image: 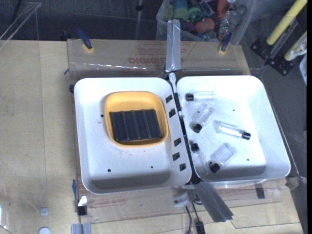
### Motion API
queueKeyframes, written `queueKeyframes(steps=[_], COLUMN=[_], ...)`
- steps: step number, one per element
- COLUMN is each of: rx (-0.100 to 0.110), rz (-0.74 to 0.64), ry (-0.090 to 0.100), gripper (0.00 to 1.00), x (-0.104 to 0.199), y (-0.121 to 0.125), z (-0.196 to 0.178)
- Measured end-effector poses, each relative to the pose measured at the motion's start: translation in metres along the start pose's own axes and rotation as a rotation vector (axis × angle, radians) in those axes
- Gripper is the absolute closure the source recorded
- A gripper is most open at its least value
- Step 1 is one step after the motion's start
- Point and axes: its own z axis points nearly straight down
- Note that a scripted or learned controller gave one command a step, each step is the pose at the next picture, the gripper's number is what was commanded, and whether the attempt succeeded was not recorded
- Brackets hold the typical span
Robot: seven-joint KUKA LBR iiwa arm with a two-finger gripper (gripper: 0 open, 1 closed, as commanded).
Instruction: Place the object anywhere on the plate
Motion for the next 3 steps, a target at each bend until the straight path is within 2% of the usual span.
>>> queueKeyframes(steps=[1, 2, 3], rx=[-0.005, -0.001, -0.007], rz=[-0.394, -0.784, -1.072], ry=[0.003, -0.001, 0.001], gripper=[0.0, 0.0, 0.0], x=[0.028, 0.031, 0.017], y=[0.012, 0.014, 0.008], z=[0.028, 0.0, 0.124])
